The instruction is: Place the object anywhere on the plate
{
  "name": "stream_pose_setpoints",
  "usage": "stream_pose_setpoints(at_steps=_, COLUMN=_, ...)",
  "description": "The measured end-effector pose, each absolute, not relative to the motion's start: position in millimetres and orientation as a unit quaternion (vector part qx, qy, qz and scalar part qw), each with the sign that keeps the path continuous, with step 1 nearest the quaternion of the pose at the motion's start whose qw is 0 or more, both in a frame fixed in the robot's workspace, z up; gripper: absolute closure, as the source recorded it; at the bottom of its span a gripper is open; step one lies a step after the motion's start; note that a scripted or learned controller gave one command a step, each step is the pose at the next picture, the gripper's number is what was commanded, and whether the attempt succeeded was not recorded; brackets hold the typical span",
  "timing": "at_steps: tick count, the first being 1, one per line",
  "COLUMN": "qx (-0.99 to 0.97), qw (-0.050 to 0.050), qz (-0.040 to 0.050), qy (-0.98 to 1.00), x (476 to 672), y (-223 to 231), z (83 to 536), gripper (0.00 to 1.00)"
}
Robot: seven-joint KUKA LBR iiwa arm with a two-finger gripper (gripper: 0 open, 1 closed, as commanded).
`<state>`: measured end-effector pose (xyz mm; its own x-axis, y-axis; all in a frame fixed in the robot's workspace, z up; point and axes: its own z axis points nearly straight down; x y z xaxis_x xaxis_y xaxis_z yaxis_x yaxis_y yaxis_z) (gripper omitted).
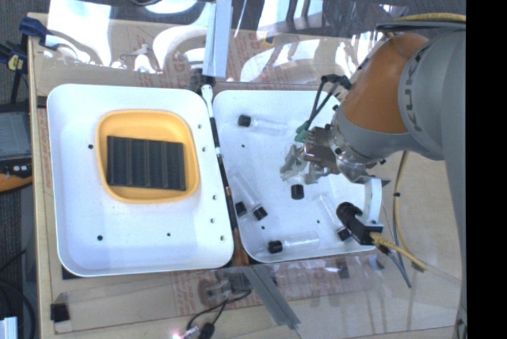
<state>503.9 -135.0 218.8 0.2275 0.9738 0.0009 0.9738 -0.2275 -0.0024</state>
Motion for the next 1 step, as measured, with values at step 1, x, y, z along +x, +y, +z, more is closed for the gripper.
stream_pose_setpoints(at_steps=1, qx=-0.737, qw=0.003, qz=0.0014, qy=-0.676, x=515.6, y=-90.4, z=204.7, gripper=1.00)
